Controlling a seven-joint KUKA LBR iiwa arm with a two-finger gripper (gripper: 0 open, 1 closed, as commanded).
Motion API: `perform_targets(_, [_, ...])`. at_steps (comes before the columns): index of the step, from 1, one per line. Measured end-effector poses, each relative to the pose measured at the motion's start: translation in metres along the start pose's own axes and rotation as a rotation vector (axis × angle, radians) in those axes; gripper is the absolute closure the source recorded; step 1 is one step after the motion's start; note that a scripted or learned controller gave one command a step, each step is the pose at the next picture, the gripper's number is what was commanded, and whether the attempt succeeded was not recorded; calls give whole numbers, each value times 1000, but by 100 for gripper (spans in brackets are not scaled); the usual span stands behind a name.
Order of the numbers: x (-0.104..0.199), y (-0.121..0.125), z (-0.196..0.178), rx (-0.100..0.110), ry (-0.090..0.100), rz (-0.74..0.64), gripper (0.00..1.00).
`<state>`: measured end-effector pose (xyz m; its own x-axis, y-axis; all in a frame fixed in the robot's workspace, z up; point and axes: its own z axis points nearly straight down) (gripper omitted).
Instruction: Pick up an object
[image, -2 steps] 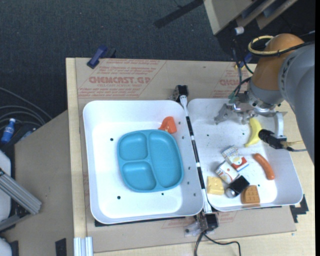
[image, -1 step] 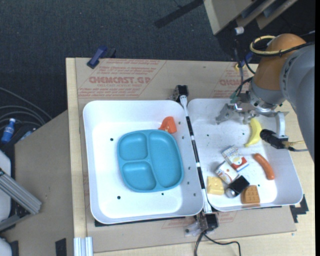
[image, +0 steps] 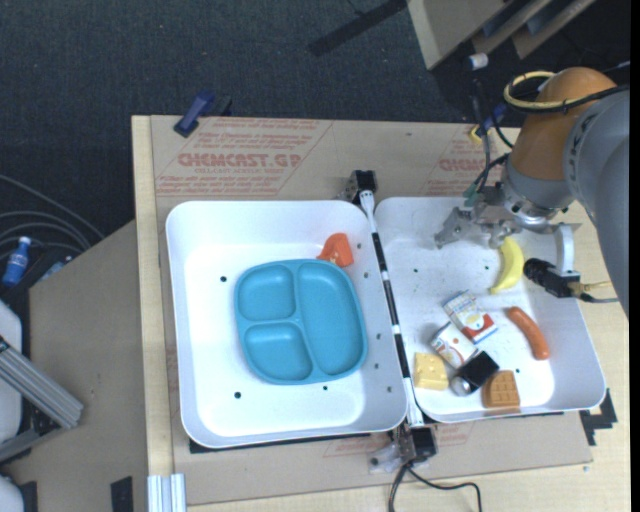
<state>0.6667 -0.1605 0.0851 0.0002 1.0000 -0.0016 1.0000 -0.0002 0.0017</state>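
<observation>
The gripper (image: 478, 222), whose opening I cannot tell, hovers in the right white plastic bin (image: 590, 345), with the curved yellow banana (image: 511, 265) just beside it, lengthwise toward the camera.

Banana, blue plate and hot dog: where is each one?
Banana (image: 511, 265): camera view, middle of its curved yellow body.
Blue plate (image: 299, 320): camera view, ridge where its three sections meet.
Hot dog (image: 528, 332): camera view, middle of its length.

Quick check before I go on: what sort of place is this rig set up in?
Most likely a robotics lab test bench: two white bins on a plywood board, toy food like a banana, and loose cables on dark carpet.
</observation>
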Motion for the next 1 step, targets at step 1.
perform_targets(1, [-5,0,0,0,0,0,0])
